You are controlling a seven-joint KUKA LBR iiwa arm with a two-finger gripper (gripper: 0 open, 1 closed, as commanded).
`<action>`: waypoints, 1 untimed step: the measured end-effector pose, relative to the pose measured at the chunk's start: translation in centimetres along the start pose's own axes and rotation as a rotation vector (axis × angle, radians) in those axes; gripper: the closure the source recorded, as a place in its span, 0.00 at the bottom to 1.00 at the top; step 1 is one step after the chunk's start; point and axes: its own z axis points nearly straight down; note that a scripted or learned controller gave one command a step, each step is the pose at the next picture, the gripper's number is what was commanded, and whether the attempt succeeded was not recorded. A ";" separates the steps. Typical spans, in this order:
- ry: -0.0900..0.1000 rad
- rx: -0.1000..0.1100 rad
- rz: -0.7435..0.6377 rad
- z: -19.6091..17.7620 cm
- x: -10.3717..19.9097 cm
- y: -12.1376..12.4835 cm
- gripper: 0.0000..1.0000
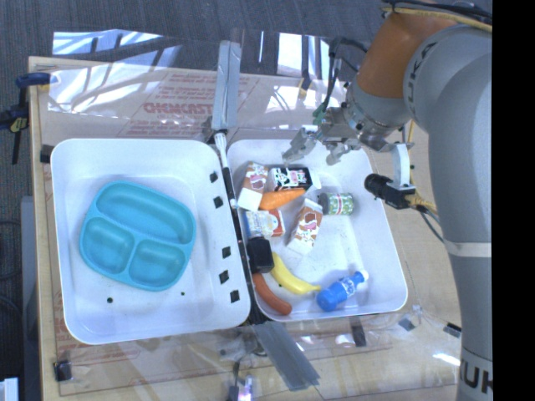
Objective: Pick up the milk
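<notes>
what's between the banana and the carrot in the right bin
In the camera view, a red-and-white carton lies between the banana and the carrot, beside bare white bin floor.

Milk carton (290, 176): black-and-white cow-patch print; lying on its side; far end of right bin, touching the carrot.

Red mirrored lettering runs across the clear sheet (175, 107) behind the bins; it looks like "CHEMCAST", though I can't be sure. At the bottom right, the arm (478, 378) shows white letters, "KU". The cartons and can in the right bin carry print too small to read.
</notes>
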 end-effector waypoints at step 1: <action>0.000 0.001 0.121 11.4 0.3 -4.0 0.00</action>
